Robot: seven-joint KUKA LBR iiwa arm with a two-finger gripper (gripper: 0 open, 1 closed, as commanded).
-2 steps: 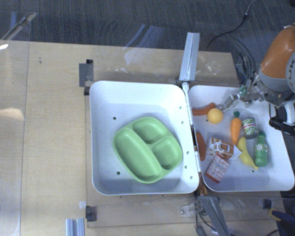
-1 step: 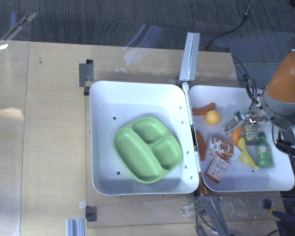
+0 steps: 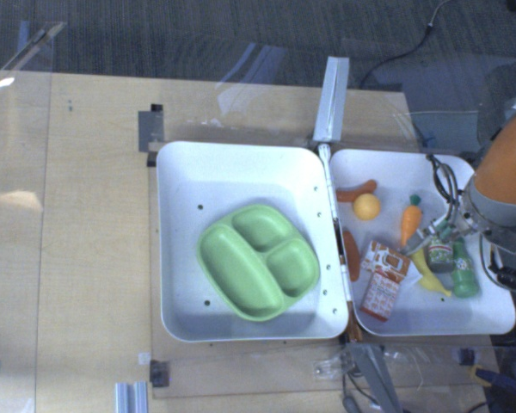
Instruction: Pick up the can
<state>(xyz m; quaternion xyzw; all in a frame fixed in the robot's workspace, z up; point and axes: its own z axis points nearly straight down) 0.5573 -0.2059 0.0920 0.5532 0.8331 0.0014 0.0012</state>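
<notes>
In the camera view, the can [image 3: 441, 254] lies in the right bin [image 3: 499, 321], toward the right edge of the frame, beside a green bottle [image 3: 463, 278] and a banana [image 3: 430, 274]. The hand [image 3: 447, 231] reaches in from the right and sits just above the can, almost touching it. The can lies immediately below and slightly left of the hand in the frame. Its long axis cannot be made out, and whether the hand is open or closed cannot be told.

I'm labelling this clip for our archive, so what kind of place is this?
Probably a robotics lab bench: two white bins fixed to a wooden table, toy food like a carrot, and cables trailing over grey carpet.
</notes>
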